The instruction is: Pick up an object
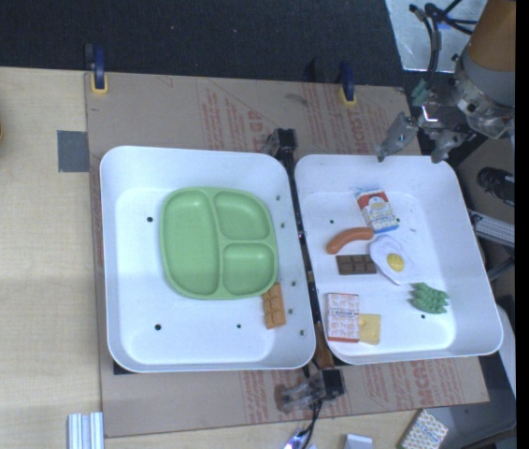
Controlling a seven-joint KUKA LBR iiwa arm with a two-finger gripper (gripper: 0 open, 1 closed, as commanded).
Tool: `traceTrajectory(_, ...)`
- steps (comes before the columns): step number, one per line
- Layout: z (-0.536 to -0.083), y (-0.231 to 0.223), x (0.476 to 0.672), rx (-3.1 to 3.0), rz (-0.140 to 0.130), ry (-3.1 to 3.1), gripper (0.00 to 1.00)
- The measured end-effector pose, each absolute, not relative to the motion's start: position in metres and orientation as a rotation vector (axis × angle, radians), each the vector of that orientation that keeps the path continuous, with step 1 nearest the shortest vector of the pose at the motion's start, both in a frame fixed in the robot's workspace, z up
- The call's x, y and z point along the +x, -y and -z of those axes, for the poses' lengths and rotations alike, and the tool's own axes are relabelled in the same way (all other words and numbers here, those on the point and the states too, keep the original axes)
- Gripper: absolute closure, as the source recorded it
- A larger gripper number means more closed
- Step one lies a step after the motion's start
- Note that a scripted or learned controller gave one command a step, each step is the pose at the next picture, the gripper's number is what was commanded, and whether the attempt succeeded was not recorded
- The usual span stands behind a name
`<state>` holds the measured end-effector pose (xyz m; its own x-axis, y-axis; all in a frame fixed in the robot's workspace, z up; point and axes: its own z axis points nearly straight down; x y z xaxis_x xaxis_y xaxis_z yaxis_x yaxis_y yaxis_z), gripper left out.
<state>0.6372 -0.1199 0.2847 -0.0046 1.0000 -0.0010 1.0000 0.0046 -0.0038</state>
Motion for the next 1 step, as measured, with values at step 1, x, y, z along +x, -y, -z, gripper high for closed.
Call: traceTrajectory(1,-0.1855,0.1384,0.5994,-2.212,-0.017,2.216,0.00)
